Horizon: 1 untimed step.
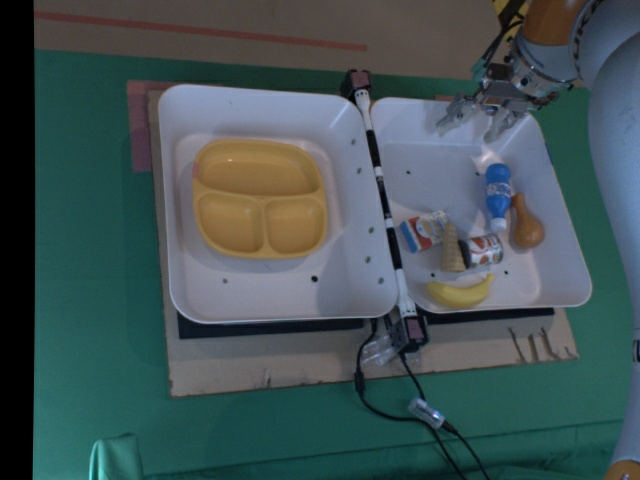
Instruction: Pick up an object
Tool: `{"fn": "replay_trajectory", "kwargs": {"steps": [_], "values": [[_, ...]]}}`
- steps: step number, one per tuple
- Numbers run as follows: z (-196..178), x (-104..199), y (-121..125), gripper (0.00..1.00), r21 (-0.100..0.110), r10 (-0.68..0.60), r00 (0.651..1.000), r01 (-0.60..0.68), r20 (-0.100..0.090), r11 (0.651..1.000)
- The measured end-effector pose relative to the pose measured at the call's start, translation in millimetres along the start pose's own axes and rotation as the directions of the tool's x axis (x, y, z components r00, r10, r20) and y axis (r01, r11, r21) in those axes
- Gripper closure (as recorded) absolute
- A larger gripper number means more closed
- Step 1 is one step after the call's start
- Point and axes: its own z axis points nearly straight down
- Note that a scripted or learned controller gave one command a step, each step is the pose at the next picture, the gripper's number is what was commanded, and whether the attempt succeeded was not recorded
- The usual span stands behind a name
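My gripper (476,120) hangs over the far edge of the right bin (430,163), fingers spread apart with nothing between them. Below it in that bin lie a blue and white bottle (497,194), a brown pear-shaped toy (526,225), a small red and white carton (424,231), an ice-cream cone (453,249), a red can (483,252) and a yellow banana (460,291). The bottle is the nearest of them to the gripper.
The left bin (250,288) holds a yellow divided plate (260,197). A black-and-white hinge strip (380,188) runs between the bins. Cables (400,378) trail off the bench's front edge onto the green mat.
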Motion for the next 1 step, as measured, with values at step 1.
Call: {"fn": "replay_trajectory", "kwargs": {"steps": [1], "values": [[23.1, -10.4, -25.0, 0.00, -0.032, 0.011, 1.000, -0.010, 0.027, 0.999]]}}
